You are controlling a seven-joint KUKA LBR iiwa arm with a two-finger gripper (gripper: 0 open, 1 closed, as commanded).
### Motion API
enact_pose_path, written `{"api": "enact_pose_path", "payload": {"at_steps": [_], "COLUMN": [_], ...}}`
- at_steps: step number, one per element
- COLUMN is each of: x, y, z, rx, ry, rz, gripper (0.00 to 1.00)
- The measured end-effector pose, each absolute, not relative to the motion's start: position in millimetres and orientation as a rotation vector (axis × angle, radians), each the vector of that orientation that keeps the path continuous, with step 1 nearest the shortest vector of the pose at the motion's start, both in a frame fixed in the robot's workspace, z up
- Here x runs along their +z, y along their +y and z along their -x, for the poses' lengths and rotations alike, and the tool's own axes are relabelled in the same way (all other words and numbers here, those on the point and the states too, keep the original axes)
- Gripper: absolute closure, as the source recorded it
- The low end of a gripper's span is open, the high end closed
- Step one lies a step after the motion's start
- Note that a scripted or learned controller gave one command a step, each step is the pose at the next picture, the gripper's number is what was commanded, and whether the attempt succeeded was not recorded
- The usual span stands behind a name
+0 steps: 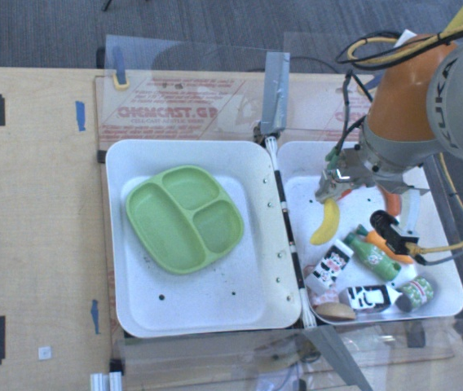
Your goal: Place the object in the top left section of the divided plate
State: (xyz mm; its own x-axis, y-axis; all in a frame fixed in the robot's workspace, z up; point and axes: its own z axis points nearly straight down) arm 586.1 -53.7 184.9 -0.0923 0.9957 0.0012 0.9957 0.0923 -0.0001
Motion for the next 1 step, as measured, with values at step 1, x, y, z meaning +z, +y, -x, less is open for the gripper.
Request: {"api": "enact_pose_path", "payload": {"at_steps": [1], "x": [185.1], "y": [19.8], "z": [-618.8], "rx": [-0.003], "ry": [-2.425], "rz": [2.001], "gripper": [1.00]}}
